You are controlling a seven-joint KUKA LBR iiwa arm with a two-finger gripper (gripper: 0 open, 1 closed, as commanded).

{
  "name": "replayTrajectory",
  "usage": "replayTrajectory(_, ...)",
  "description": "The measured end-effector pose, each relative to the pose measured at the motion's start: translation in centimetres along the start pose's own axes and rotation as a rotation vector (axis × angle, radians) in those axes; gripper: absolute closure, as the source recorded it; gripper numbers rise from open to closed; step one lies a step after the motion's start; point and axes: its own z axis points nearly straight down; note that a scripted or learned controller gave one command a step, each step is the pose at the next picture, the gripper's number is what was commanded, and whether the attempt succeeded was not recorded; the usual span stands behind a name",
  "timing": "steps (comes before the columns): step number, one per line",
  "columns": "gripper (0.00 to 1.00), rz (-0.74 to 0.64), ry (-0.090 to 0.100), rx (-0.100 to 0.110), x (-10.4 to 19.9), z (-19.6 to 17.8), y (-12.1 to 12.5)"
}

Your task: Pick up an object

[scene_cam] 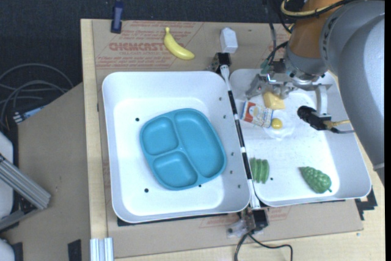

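My gripper [275, 87] hangs low over the far left part of the right bin [346, 190]. Directly under it lies a yellow block [274, 101], so close that I cannot tell if they touch. A white and red carton [257, 114] rests just left of the block, and a small yellow ball [277, 124] sits in front of it. Toward the bin's front edge lie a ridged green vegetable [260, 170] and a bumpy green cluster [316, 179].
The left bin [122, 131] holds a blue divided plate [181, 148]. Outside the bins, a yellow banana [176, 46], a small white object [228, 40] and a blue item [116, 16] lie on the far board. The grey arm covers the right bin's far right corner.
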Motion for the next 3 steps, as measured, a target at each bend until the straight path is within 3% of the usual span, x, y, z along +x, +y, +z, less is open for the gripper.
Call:
replayTrajectory(1,1.0,-0.002,-0.004,-0.007,-0.1,-1.3,0.2)
replayTrajectory(2,0.0,-0.002,-0.004,-0.003,-0.1,-1.1,0.1)
replayTrajectory(3,0.0,0.001,0.001,0.007,-0.6,0.1,-1.1)
